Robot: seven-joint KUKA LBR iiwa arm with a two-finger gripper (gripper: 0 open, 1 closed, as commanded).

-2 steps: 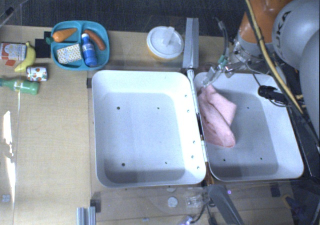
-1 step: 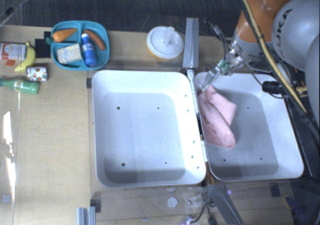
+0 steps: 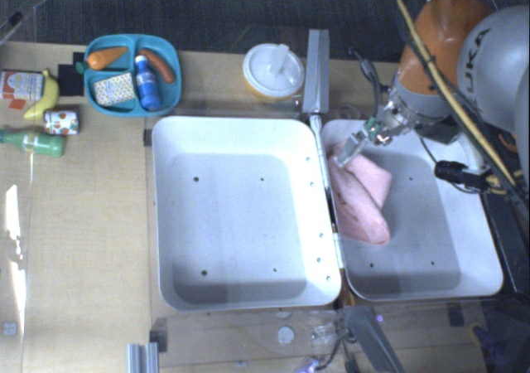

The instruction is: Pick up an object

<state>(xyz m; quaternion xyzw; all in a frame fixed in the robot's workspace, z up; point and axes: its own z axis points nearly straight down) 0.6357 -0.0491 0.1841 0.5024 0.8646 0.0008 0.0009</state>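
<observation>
Even, soft overhead light; mild glare on left bin [image 3: 240, 214] floor; faint shadows under rims; slightly soft focus throughout.

The pink cloth [image 3: 362, 197] crowds the right bin [image 3: 431, 268] beside the divider [image 3: 327, 197]; right of the cloth, its floor lies open.

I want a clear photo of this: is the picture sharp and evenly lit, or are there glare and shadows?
Camera view: fairly soft overall; pale glare streaks on the bench at left; shadow along the near wall of the left bin; the pink cloth reads clearly, the gripper is small and blurry.
</observation>
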